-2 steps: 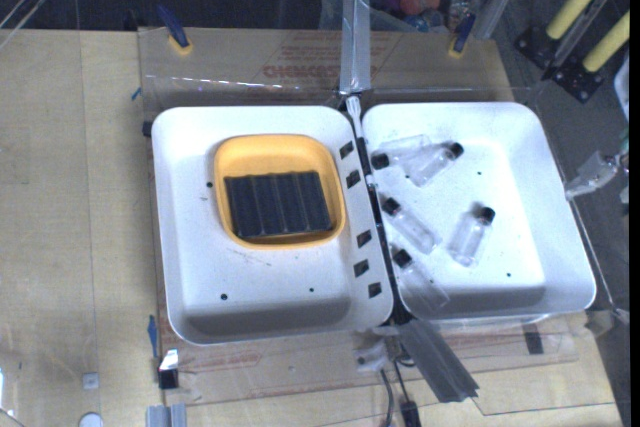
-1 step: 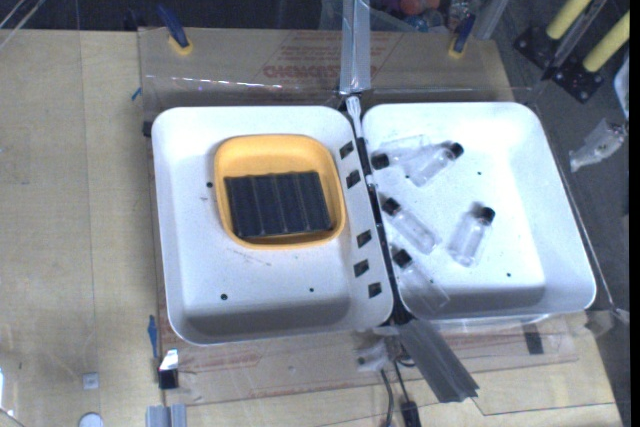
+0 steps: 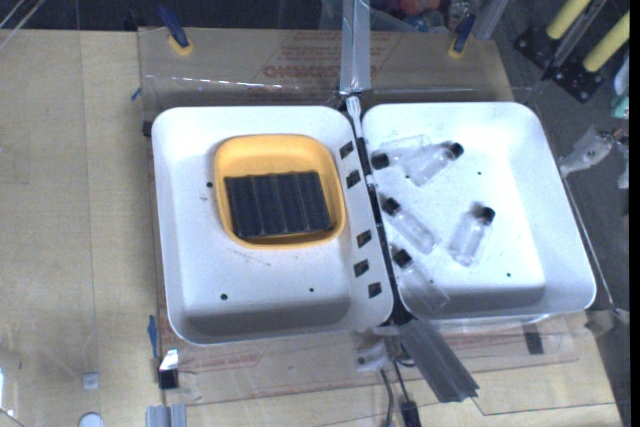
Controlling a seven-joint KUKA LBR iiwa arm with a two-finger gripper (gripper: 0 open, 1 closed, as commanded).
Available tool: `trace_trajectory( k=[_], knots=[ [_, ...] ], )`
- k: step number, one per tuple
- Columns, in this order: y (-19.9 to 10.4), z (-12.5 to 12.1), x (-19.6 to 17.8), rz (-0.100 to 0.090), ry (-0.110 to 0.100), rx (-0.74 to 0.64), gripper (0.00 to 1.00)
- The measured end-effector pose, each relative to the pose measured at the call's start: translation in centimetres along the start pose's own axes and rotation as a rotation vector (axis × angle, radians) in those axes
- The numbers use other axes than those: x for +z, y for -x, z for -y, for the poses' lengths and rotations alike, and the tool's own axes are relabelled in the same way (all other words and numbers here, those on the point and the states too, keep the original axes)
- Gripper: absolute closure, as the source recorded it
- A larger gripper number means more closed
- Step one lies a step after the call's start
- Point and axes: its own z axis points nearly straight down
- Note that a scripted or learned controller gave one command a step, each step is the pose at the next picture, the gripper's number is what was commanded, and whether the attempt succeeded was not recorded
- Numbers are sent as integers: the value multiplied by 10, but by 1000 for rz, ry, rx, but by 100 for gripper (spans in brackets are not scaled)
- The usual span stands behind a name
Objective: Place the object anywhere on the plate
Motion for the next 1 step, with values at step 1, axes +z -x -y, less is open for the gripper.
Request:
trace_trajectory(
  k=[1],
  knots=[
    [-2, -2, 3, 0, 0, -24, 0]
  ],
)
